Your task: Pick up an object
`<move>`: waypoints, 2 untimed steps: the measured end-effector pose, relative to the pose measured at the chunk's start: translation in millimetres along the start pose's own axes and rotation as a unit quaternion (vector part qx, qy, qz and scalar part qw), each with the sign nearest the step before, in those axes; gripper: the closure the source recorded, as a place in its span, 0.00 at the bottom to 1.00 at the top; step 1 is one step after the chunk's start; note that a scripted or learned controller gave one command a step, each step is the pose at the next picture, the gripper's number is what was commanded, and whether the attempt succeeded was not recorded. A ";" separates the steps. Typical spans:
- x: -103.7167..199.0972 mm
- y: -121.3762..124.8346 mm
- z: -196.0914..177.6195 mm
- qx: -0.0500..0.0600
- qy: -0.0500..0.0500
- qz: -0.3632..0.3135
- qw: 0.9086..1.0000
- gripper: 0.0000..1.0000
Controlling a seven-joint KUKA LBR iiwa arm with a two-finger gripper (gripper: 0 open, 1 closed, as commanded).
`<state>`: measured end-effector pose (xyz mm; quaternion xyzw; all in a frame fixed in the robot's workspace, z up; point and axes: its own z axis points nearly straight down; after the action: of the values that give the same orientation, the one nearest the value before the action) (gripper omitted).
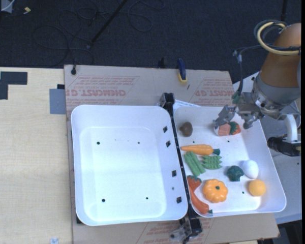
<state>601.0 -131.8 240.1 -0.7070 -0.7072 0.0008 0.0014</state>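
Pumpkin (215, 190) sits lowest in the right bin (274, 187), while at the bin's 12 o'clock the gripper (237, 117) straddles a salmon-coloured piece (226, 129) with fingers spread wide, so, by my reading, grasp and lift both remain undone.

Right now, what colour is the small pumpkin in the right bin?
The pumpkin is orange with a green stem, seen in the camera view.

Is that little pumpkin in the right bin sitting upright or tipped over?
Upright. The pumpkin shows its stem end facing up at the camera, ribs spreading evenly around it, resting on the floor of the right bin.
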 end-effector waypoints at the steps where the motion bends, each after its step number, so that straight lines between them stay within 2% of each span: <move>1: -51.7 -26.8 144.1 0.002 0.000 0.001 1.000 0.00; 2: -83.6 -60.2 135.5 0.001 0.000 0.001 1.000 0.00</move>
<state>540.4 -215.3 104.7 -0.7080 -0.7062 0.0018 0.0018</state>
